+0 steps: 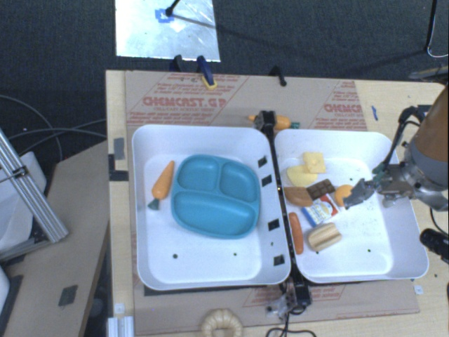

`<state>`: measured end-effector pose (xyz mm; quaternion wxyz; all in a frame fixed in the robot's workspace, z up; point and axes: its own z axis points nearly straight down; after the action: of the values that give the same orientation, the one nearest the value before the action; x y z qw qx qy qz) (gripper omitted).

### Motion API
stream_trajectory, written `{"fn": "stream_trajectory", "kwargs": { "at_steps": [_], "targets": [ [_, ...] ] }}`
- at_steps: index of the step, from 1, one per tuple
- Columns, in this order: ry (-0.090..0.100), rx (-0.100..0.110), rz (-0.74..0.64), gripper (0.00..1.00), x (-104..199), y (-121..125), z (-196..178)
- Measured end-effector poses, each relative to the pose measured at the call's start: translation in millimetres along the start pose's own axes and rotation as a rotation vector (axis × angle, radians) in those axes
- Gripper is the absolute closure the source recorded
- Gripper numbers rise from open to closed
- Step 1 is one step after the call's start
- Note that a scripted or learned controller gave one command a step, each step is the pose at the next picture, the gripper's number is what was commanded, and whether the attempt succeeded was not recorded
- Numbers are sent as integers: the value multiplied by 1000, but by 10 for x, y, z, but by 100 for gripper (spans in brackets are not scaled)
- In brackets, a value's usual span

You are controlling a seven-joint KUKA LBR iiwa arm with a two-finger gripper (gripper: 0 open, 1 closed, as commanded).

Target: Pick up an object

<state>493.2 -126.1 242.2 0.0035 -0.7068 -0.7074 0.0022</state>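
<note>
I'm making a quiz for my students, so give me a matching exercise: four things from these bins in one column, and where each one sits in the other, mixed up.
Things:
1. carrot
2. blue plate
3. bread roll
4. gripper

Places:
A. middle of the left bin
B. over the right bin, beside the pile of toy food
C. left bin, left of the plate
D. right bin, at the pile's near end

Pairs: 1-C, 2-A, 3-D, 4-B

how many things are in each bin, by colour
Left bin:
blue tray: 1
orange carrot: 1
Right bin:
yellow: 2
brown: 2
orange: 1
red sausage: 1
tan roll: 1
multicoloured packet: 1
Total: 10
</note>
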Motion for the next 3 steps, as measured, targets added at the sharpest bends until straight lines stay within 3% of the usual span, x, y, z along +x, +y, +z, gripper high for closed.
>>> {"fn": "stream_trajectory", "kwargs": {
  "at_steps": [1,3],
  "targets": [
    [-2,-10,-2,0,1,21,-44],
    [0,-4,0,0,61,6,802]
  ]
}}
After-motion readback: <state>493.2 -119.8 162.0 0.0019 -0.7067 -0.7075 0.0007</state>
